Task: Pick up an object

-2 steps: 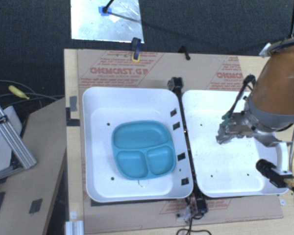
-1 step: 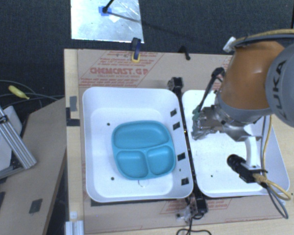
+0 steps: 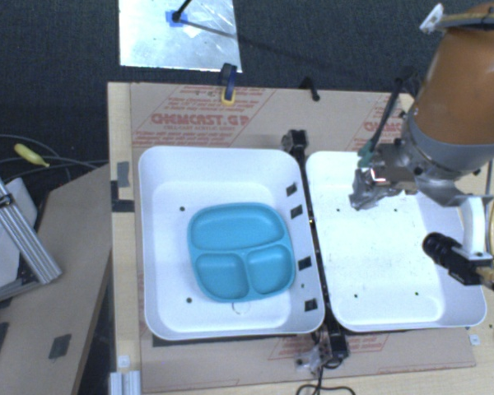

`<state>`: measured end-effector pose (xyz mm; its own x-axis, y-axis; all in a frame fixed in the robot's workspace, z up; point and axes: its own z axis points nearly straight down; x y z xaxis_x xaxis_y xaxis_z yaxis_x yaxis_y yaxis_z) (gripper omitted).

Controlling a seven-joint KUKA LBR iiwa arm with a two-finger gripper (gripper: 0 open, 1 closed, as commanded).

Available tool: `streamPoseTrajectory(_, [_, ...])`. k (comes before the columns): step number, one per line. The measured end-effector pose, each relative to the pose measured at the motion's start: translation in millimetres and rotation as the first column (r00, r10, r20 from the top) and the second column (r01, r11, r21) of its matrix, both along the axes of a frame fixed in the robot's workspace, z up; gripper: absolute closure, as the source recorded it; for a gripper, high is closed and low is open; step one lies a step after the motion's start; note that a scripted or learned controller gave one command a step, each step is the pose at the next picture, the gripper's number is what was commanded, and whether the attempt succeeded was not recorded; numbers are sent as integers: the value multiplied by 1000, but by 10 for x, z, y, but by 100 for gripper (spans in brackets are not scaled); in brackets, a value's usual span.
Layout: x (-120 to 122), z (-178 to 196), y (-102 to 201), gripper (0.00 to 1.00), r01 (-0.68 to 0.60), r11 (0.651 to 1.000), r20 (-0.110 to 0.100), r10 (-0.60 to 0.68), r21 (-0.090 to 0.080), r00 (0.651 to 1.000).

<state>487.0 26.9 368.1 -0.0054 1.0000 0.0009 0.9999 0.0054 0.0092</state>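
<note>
A light blue plate (image 3: 239, 249) with three compartments lies flat in the left white bin (image 3: 169, 183), near its middle. My gripper (image 3: 367, 194) hangs over the upper left part of the right white bin (image 3: 395, 307), well to the right of the plate and across the divider between the bins. The grey wrist and the orange band of the arm (image 3: 469, 72) cover the bin's far right corner. I see nothing held under the gripper.
A black cylindrical part (image 3: 449, 257) juts in over the right bin's right wall. Black clips (image 3: 300, 212) line the seam between the bins. A shiny metal sheet (image 3: 179, 21) lies on the dark floor beyond the bench. The bins rest on brown cardboard (image 3: 206, 113).
</note>
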Motion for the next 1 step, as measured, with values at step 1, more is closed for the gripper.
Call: streamPoseTrajectory(1, [0, -295, 46, 100, 3, 1000, -8, -3, -1, 1000])
